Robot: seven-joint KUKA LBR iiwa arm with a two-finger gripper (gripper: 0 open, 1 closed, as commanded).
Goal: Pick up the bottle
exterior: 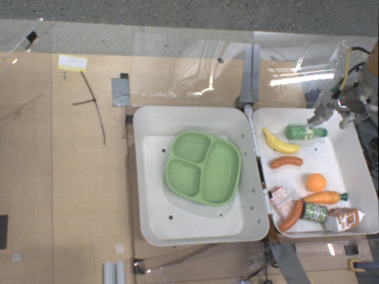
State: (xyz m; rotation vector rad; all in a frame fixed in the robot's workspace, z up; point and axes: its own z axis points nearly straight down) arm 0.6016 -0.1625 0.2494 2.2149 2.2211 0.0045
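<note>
The bottle (303, 133) is green with a white label. It lies on its side at the back of the right bin (355, 158), its cap pointing right. My gripper (331, 118) hangs at the bin's back right corner, just above and to the right of the bottle's cap end. It is open, and its two fingers (317, 115) stand apart with nothing between them. The left finger's tip comes down close to the bottle's cap; whether it touches is unclear.
The right bin also holds a banana (279, 142), a sausage (286, 162), an orange (316, 183), a carrot (323, 198), a second sausage (291, 217) and small cartons (345, 219). A green divided plate (203, 168) lies in the left bin (148, 218).
</note>
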